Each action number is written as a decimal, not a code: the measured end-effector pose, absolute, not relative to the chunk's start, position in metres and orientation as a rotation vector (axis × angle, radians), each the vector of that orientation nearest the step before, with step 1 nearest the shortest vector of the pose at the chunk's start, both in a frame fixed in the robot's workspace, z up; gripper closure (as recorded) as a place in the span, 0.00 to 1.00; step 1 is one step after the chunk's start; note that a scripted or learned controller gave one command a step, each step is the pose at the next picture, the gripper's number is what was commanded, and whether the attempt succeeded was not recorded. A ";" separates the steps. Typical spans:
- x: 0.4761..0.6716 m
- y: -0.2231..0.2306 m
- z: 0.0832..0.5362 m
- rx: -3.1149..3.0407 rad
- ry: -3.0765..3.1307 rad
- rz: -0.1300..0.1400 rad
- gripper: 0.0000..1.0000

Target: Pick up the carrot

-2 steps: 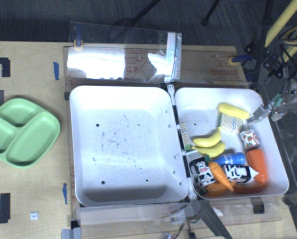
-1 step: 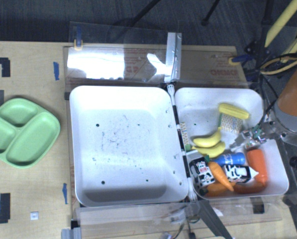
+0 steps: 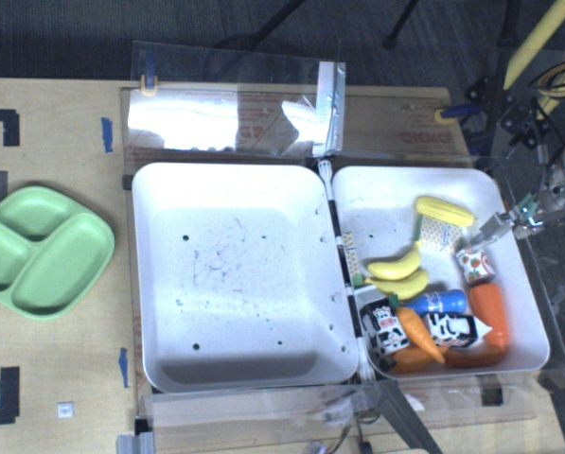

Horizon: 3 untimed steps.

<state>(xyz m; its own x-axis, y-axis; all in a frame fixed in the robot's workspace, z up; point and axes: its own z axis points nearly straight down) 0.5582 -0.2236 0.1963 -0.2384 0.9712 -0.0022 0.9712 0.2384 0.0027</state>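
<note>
Currently the small orange tapered carrot lies in the right-hand shallow white bin, low in its front half, slanting down to the right. It is wedged in a tight cluster: the black-and-white cow-print carton touches it on the left, the blue bottle lies just above it, and a larger orange-red rounded piece sits at the right.

Risks from here: the carrot is crowded, so a descent could land on the carton or bottle instead, or pinch two items together. Its smooth taper could squirt out of a closing grip. The two orange things are alike in colour, and the program could go for the wrong one. The nearby front wall of the bin also limits approach.

The tool sits near the bin's right rim, above a small red-and-white packet. The carrot lies below and left of it, apart, with the bottle between. Whether the tool is spread or closed cannot be told; nothing is visibly held.

The yellow bananas lie left of the tool.
</note>
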 end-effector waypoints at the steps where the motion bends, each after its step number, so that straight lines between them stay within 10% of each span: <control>1: 0.550 -0.223 0.160 1.262 2.875 0.002 0.00; 2: 0.580 -0.161 0.101 1.184 2.888 0.005 0.00; 3: 0.661 -0.223 0.145 1.383 2.813 0.001 0.00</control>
